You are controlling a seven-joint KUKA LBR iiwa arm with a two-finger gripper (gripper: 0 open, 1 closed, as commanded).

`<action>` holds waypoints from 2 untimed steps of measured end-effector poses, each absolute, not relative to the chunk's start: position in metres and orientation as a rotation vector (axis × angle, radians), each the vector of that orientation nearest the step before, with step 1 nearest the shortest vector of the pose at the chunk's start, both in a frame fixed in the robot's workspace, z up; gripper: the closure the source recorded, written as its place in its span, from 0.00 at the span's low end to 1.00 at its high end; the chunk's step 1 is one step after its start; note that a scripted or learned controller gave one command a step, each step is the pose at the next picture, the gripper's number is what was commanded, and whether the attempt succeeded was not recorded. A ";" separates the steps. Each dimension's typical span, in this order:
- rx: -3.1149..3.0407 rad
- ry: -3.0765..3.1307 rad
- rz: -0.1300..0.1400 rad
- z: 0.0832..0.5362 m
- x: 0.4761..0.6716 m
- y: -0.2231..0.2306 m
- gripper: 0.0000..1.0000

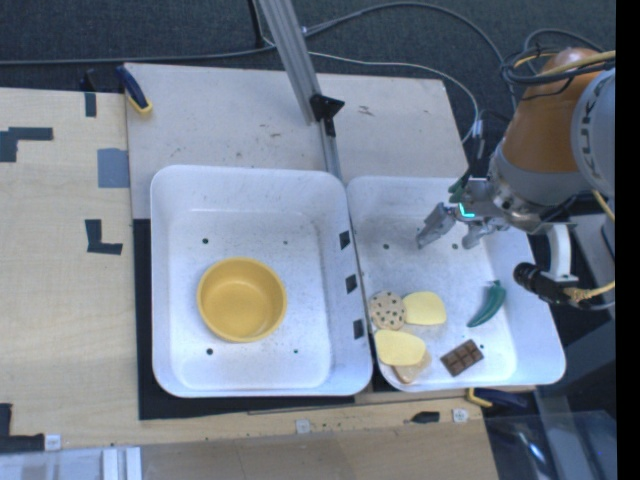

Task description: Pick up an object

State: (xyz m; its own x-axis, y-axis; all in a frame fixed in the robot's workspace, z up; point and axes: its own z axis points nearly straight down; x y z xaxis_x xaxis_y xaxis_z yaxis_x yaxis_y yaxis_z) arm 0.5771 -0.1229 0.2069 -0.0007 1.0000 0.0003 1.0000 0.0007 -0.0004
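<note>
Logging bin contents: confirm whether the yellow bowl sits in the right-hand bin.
No, the yellow bowl sits in the left bin, apart from the items in the right bin.

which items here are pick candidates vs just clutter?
Pick candidates, right bin:
green pepper
cookie
two yellow pieces
chocolate bar
hand hovers above this bin, nothing between its fingers

Possible but far from the hand, left bin:
yellow bowl

Clutter:
blue-yellow clamp
cables
tape marks
</note>
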 end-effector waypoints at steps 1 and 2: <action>-2.220 -2.222 0.000 0.207 0.577 -0.123 0.00; -2.217 -2.219 0.005 0.150 0.577 -0.113 0.00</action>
State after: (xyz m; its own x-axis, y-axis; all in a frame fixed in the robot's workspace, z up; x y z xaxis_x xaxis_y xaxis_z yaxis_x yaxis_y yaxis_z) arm 0.5766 -0.1130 0.1499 -0.0008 1.0000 0.0007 1.0000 0.0008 -0.0055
